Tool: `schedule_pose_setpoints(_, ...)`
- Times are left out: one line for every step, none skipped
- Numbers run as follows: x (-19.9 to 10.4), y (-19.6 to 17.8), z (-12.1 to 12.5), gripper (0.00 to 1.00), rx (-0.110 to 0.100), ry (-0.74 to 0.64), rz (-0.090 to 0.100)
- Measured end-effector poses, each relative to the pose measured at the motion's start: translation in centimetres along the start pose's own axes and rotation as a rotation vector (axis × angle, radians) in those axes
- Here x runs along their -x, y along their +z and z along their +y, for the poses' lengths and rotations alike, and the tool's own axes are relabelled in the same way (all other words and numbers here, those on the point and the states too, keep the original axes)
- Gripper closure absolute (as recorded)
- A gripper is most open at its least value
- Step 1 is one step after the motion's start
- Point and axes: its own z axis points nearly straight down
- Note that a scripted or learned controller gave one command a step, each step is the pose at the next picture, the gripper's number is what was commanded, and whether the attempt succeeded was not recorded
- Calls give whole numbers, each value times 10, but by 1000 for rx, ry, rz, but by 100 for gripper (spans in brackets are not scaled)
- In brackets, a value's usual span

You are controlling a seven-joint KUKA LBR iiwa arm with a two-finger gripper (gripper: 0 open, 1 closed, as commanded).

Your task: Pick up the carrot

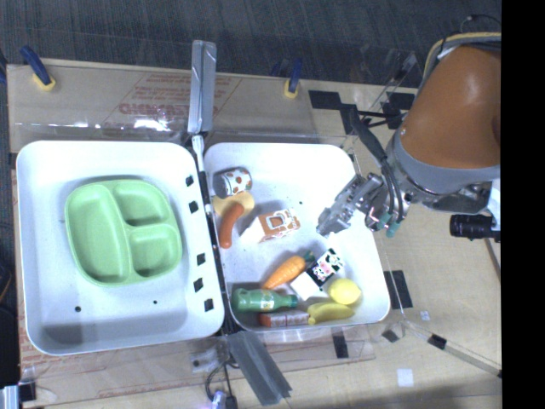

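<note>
Orange carrot [284, 271] lies down-left of my gripper [334, 221], near but apart, wedged betw. green bottle [264, 299] and cow-print block [324, 268]. Gripper state: can't tell. Hovers over right bin [281, 155], prob. lining up approach.

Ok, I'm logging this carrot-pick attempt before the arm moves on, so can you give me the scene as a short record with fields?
target: carrot, lying in the right bin, toward its near side
beside target: green bottle, black-and-white block, lemon
also in right bin: hot dog, small carton
left bin: green divided plate
hand: over the right bin's right part, apart from the carrot
held: nothing visible
</note>
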Motion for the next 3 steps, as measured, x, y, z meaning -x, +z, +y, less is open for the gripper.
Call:
schedule_pose_setpoints(-8,-107,11,100,0,214,0)
schedule_pose_setpoints(31,-82,-22,100,-1,-16,4)
schedule_pose_setpoints(31,-82,-22,0,-1,-17,4)
